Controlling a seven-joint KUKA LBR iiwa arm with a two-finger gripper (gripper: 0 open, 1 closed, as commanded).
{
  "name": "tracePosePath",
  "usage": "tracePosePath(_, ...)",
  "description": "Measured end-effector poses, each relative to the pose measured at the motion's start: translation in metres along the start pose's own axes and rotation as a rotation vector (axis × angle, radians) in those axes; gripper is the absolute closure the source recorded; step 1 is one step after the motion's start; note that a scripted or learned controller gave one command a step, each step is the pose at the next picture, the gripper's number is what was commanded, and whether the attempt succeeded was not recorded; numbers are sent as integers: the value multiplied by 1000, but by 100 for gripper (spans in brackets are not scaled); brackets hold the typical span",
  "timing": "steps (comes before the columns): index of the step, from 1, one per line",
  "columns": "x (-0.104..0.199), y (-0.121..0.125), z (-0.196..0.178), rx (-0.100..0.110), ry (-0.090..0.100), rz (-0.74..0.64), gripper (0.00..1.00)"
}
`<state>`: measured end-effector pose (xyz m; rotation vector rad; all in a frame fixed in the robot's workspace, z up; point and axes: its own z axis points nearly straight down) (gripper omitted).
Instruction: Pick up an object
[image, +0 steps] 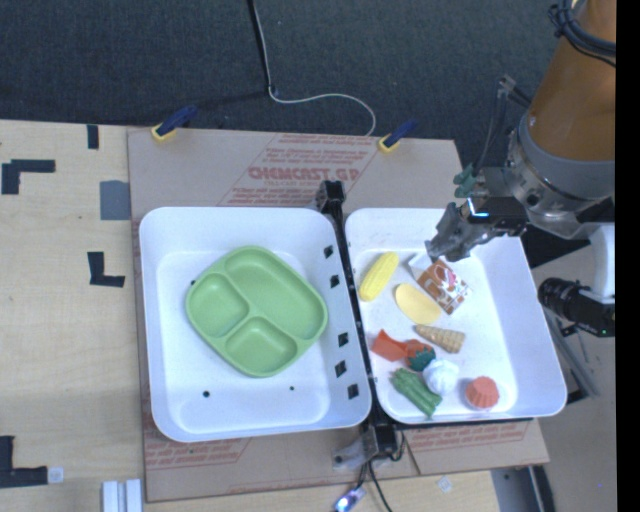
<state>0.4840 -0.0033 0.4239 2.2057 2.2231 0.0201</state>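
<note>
Item: small boxed toy (443, 285), red-brown and white, a carton-like play-food piece; taken as the task's thing because it lies directly under the gripper.
Location: upper middle of the right bin (535, 330), right of centre in the frame, just beside a flat yellow piece (417, 303) at its lower left.
Gripper: gripper (447, 241) hangs over the item's upper left end, near or touching it; contact cannot be judged from this slant. How far it is opened cannot be told, and nothing is seen held in it.
Handling, judged: light, stiff, likely hollow plastic; smooth faces may slip under a shallow pinch. Not fragile.
Where to take hold, judged: across the short width, on the two long flat sides, near the middle of its length.
Long axis: runs diagonally, from the frame's upper left to lower right.
Pointing: the paler end faces lower right; which end is the top cannot be told.
Neighbours: yellow corn cob (377, 276) to the left; cone-shaped piece (441, 338) below; orange-red piece (397, 348), green piece (416, 391), white round piece (439, 377) and red round piece (481, 393) toward the bin's lower edge.
Other bin: left bin (160, 330) holds a green divided plate (257, 311), well apart from the item.
Risk, judged: the flat yellow piece sits close enough to be nudged or caught along.
</note>
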Motion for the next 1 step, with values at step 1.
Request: tracePosePath(1, 71, 1, -54, 11, 0, -2, 100)
